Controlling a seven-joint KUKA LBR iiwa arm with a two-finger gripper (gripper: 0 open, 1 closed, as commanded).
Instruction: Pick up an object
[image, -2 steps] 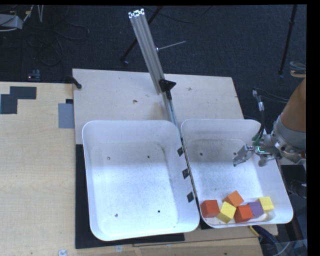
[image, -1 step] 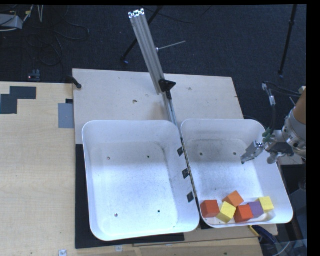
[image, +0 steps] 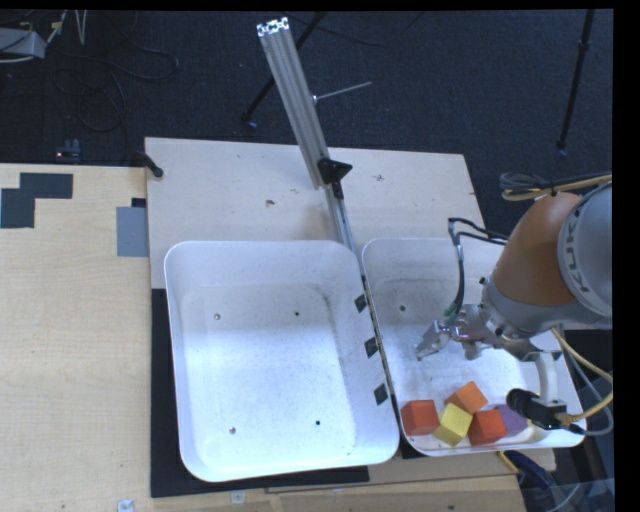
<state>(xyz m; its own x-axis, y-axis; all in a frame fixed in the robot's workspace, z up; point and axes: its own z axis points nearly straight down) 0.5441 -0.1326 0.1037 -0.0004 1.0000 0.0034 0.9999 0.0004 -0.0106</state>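
Note:
Several small blocks lie bunched in the near corner of the right bin (image: 400, 262): a red cube (image: 420, 416), an orange block (image: 466, 397), a yellow cube (image: 454, 424), a red-orange cube (image: 487, 427) and a purple piece (image: 513, 420). My gripper (image: 432, 345) hangs over the middle of the right bin, above and a little left of the blocks. Its metal fingers point left and downward, and nothing shows between them. The grey arm with its orange band (image: 535, 265) reaches in from the right.
The left bin (image: 200, 262) sits beside the right one, with black clips (image: 371, 347) along the shared edge. A slanted aluminium bar (image: 300, 110) rises behind the bins. Cables (image: 560, 405) trail over the right bin's near right rim.

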